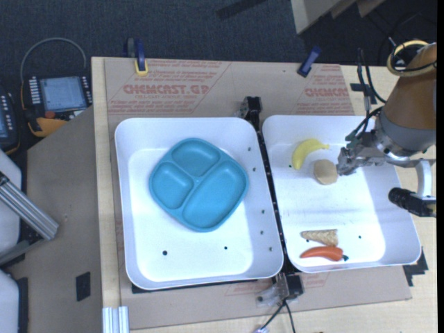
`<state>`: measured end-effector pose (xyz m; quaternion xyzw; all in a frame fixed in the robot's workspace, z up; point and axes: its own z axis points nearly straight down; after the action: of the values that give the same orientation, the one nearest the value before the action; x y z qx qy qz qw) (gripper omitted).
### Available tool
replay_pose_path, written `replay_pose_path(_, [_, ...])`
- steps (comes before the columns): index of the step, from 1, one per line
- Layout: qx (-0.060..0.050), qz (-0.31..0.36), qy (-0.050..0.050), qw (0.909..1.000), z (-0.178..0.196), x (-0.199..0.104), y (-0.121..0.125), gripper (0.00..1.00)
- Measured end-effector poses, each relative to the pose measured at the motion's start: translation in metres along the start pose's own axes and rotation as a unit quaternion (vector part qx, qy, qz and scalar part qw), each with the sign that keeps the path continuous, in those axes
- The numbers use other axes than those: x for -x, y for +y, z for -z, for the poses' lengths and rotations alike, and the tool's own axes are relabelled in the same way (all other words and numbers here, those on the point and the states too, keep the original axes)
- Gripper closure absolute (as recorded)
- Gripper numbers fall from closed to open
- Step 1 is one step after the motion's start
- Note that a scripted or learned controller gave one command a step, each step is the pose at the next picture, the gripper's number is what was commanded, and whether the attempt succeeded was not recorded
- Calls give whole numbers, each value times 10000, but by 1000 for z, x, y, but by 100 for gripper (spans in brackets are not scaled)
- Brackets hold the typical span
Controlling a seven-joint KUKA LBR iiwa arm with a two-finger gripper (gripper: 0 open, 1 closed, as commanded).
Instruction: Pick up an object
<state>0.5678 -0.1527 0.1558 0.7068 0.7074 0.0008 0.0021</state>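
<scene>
Left bin (139, 255): it carries a blue divided plate (199, 184) near its middle, and this plate is not part of the present step.
Right bin (388, 255): it carries four small things, two in the far half and two near the front edge.
Yellow banana-shaped piece (307, 151): it lies in the far-left part of the right bin, just beside the round piece.
Round beige piece (325, 171): this seems to be the target, because it lies just left of the tool; whether the two touch cannot be told.
Pale wedge (320, 236): it rests near the front edge, with the orange carrot-like piece (321, 253) just in front of it.
Gripper (350, 159): it is low over the bin, right beside the round piece, and nothing is seen held; how wide it stands cannot be told.
Advice for the step: the tool should centre over the round piece before closing, because a round thing may roll toward the banana piece if it is pushed from one side.
Lift: it should go straight up, away from the bin's right wall.
</scene>
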Motion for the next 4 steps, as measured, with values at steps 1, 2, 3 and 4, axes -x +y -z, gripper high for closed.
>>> replay_pose_path(1, [0,4,0,10000,59,-8,1,100])
replay_pose_path(2, [-5,-1,4,10000,61,-8,1,100])
replay_pose_path(3, [-5,19,7,10000,63,-58,12,100])
replay_pose_path(4, [-33,23,19,10000,54,-112,12,100])
